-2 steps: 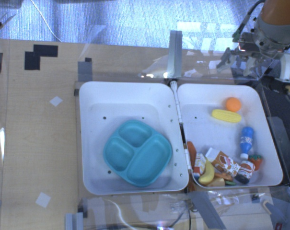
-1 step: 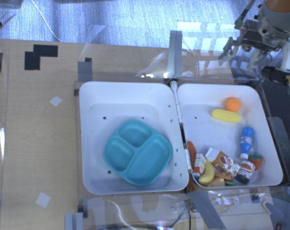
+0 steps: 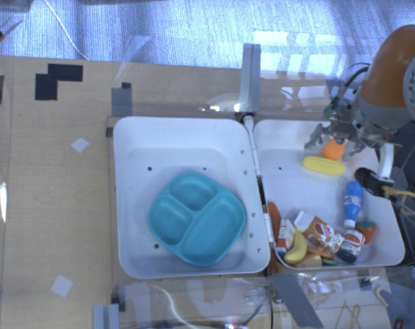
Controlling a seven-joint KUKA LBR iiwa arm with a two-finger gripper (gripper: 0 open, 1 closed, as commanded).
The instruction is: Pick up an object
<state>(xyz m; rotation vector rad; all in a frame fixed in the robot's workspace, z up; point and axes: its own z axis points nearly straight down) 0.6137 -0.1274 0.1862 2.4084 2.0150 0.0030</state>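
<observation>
An orange object (image 3: 334,149), small and rounded, sits in the right bin (image 3: 289,163) near its far wall, between the spread fingers of the gripper (image 3: 335,142) (not visibly pinched). A smooth yellow corn cob (image 3: 324,166) lies just beside it. The left bin (image 3: 135,184) holds a teal divided plate (image 3: 197,218).

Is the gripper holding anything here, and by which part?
Cannot be told. The gripper sits over a small orange object in the right bin, but a grasp isn't visible.

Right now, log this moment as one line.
pincer over orange toy, right bin | corn beside | plate left bin
</observation>
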